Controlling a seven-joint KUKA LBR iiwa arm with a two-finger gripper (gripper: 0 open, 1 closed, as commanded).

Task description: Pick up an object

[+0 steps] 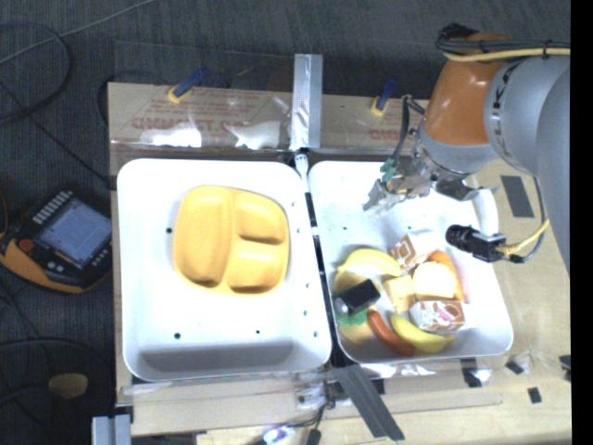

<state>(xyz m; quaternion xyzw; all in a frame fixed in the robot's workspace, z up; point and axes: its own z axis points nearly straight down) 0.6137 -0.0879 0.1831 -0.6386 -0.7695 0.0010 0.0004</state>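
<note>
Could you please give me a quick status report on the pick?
End effector over right bin's far end, nothing between fingers. Toy food pile at near end, untouched. Yellow tray in left bin.

Dark grey carpet [56, 360] all round. Wooden bench [139, 100] on it. Thin cable [37, 44] trailing upper left.

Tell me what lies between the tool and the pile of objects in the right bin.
In the camera view, bare white bin floor separates the tool from the pile of objects. The tool hovers over the right bin's upper part; the pile fills its lower part.
</note>
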